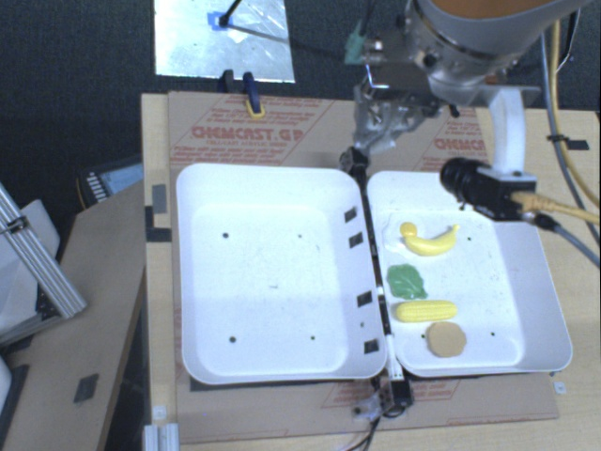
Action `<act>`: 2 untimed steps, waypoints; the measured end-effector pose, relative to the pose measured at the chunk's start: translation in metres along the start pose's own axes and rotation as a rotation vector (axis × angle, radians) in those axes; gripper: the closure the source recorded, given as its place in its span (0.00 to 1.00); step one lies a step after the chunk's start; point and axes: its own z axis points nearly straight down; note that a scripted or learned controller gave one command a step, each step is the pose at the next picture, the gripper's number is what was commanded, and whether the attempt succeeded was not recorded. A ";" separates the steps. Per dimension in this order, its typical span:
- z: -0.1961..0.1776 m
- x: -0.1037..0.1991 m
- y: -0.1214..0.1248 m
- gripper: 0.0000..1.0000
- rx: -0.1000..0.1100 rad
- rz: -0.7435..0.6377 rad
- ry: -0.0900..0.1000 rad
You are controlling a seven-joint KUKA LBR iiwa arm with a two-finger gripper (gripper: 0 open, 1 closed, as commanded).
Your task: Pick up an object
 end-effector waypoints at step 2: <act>0.084 -0.010 -0.021 1.00 0.000 0.000 0.001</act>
